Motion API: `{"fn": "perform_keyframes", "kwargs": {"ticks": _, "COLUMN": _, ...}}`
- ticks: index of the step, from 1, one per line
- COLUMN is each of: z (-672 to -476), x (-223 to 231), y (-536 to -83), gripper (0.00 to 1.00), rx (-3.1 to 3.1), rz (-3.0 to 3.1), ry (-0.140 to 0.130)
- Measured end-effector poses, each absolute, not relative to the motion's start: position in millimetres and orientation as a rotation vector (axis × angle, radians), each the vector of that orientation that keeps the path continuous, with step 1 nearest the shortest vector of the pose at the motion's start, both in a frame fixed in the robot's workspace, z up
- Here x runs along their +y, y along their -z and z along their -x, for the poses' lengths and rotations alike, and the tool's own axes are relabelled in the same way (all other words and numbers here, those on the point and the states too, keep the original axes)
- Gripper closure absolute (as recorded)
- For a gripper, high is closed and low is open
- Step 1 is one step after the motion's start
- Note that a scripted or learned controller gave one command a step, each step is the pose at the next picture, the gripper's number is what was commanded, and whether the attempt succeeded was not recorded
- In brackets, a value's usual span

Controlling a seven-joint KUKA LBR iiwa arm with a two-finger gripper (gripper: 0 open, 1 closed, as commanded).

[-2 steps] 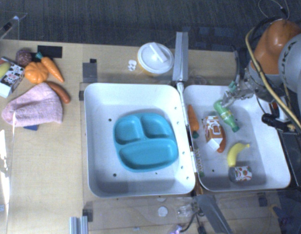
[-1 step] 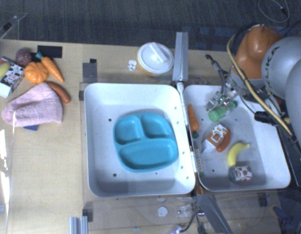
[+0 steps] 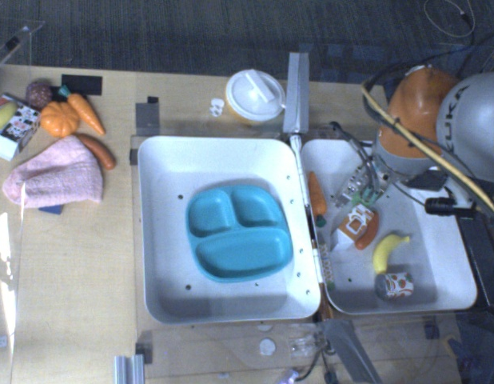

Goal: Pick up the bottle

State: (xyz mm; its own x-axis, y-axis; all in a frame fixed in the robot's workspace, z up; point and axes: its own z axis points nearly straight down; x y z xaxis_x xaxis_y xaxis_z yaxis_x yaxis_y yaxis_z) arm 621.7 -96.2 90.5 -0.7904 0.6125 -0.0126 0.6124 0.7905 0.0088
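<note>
A small orange-red bottle point(image 3: 360, 227) with a white label lies on its side near the middle of the right bin point(image 3: 447, 294). My gripper point(image 3: 357, 190) hangs over the same bin, just above and behind the bottle in this view, under the grey wrist with its orange band. Nothing shows as held in the gripper, and the bottle rests on the bin floor.
In the right bin lie a carrot point(image 3: 316, 195) by the left wall, a banana point(image 3: 388, 250) and a small patterned can point(image 3: 396, 285). A blue divided plate point(image 3: 241, 232) sits in the left bin point(image 3: 163, 214). A white lidded tub point(image 3: 255, 94) stands behind; toys and a pink cloth point(image 3: 55, 176) lie far left.
</note>
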Motion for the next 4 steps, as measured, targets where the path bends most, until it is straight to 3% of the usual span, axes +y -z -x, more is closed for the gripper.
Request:
{"fn": "perform_keyframes", "kwargs": {"ticks": 1, "z": -661.3, "x": -144.5, "y": -260.0, "gripper": 1.0, "rx": 2.835, "rz": -1.327, "ry": -0.004}}
{"fn": "perform_keyframes", "kwargs": {"ticks": 2, "z": -661.0, "x": -144.4, "y": -258.8, "gripper": 0.0, "rx": 2.837, "rz": -1.329, "ry": -0.003}}
{"fn": "perform_keyframes", "kwargs": {"ticks": 3, "z": -659.4, "x": -158.8, "y": -151.3, "gripper": 0.0, "rx": 2.798, "rz": -1.428, "ry": -0.001}}
{"fn": "perform_keyframes", "kwargs": {"ticks": 4, "z": -669.6, "x": -162.9, "y": -99.1, "gripper": 0.0, "rx": 2.85, "rz": -1.331, "ry": 0.012}}
